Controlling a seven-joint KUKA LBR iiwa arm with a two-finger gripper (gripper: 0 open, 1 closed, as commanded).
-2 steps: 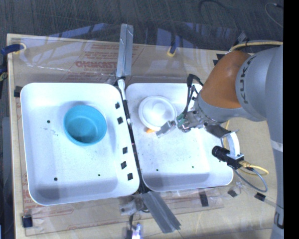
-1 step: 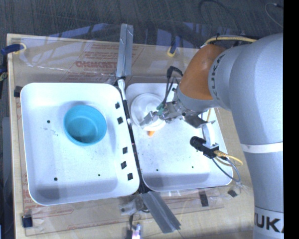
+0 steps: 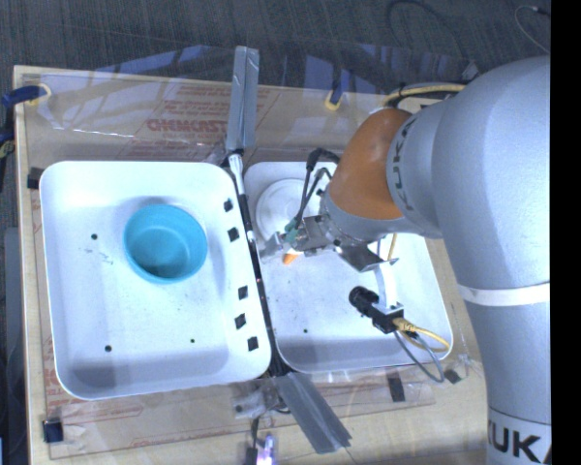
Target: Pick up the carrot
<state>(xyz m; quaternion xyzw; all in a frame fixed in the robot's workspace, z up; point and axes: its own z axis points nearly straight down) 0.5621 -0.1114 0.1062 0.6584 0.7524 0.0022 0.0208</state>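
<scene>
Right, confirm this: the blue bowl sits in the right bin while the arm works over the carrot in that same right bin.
Not quite. The camera view shows the blue bowl in the left bin, not the right one. The rest holds: the arm is over the carrot in the right bin.

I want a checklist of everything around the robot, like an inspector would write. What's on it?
Surface: wooden bench bearing two shallow white bins, the left bin and the right bin, side by side.
Job's things: carrot, a small orange piece, in the right bin near its left wall, right by the gripper.
Clutter: blue bowl upright in the left bin; white plate at the back of the right bin.
Grippers: gripper low over the right bin beside the carrot; too small to tell more.
Cables: black and yellow cables looping off the arm's wrist.
Surroundings: dark floor behind the bench; blue clamp at the bench's back left corner.
</scene>
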